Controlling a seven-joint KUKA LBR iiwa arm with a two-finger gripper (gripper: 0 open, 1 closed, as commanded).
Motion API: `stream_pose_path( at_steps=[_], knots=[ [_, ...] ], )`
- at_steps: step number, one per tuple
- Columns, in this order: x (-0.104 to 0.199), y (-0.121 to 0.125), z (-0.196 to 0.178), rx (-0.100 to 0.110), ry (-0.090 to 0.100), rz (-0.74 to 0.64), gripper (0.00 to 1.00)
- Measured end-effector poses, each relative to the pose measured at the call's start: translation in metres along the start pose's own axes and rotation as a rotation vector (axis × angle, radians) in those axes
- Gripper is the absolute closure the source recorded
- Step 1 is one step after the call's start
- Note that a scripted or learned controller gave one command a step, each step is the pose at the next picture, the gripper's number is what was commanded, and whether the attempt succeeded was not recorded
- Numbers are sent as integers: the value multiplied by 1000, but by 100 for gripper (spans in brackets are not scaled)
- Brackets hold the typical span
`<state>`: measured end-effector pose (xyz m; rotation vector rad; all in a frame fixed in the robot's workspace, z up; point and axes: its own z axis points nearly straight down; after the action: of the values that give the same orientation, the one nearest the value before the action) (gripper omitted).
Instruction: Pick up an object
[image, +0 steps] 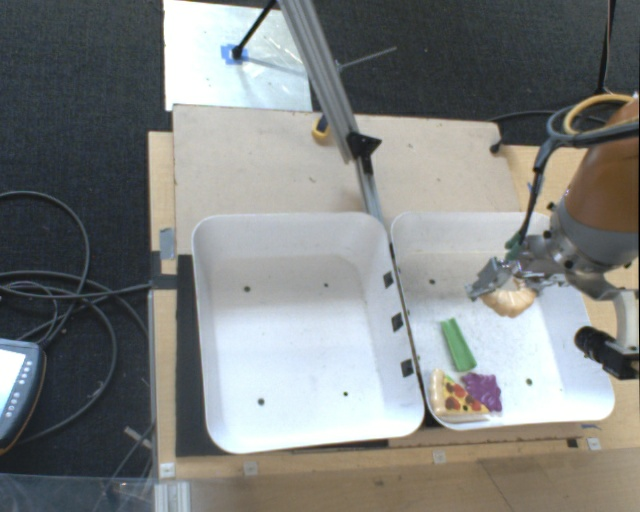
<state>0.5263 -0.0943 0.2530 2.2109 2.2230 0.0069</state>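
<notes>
Hovering gripper (497, 285) sits on tan bread-like piece (510, 301) in right bin (580, 395), above green block (458, 344); finger state unclear; confirm grip first, lift straight.

Gripper (497, 283) hung over the right bin (570, 400), right at a tan lump (510, 299); green stick (458, 344) sat nearby.

Bright, even overhead light; soft shadows, mild glare on white bins (300, 240).
</notes>
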Motion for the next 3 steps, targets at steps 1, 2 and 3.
stream_pose_path(
  at_steps=[1,2,3],
  knots=[
    [37,26,9,5,2,-4,100],
    [79,48,20,6,3,-4,100],
    [117,68,21,4,2,-3,100]
  ],
)
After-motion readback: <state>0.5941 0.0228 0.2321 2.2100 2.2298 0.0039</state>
